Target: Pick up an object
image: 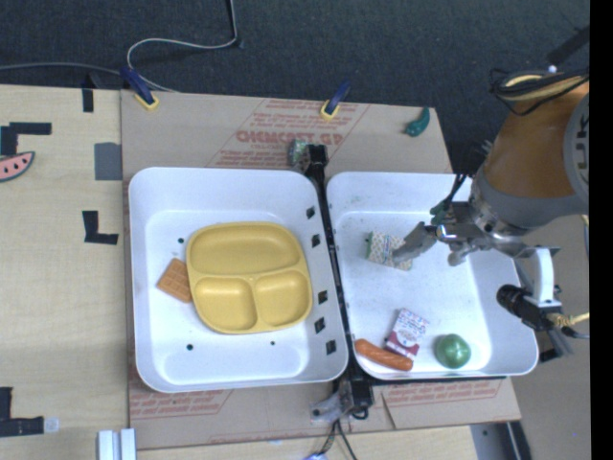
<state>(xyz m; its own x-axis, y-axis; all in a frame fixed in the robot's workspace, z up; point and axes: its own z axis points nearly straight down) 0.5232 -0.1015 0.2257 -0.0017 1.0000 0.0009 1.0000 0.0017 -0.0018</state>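
- On the bench lies a brown cardboard sheet (278, 137) with red print, held at its far edge by two yellow-and-blue clips (335, 102); a teal bit (418, 122) sits near its far right corner.
- Beyond the bench the floor is dark carpet (383, 27), with a thin cable (182, 41) looping across it.
- The left stretch of the bench is pale wood (53, 286) with black tape marks and a pink scrap at the edge.
- Two white bins sit side by side on the cardboard, touching along a black clipped seam.
- The left bin (153, 353) holds a yellow three-part tray (249, 276), with a tan cracker-like square (174, 280) tucked just under its left side.
- The right bin (498, 348) holds four things: a small speckled pale block (383, 248) near the middle, a red-and-white packet (407, 332), a carrot (383, 356) and a green ball (452, 351) along the near wall.
- The carrot's long axis runs nearly along the near wall, tilted slightly, its left end toward the seam.
- The packet stands a little aslant, just above the carrot and close to it.
- The arm reaches in from the right, low over the right bin.
- The gripper (414, 245) points left, its tip just beside the speckled block; whether it touches the block, and how the gripper is set, I cannot tell.
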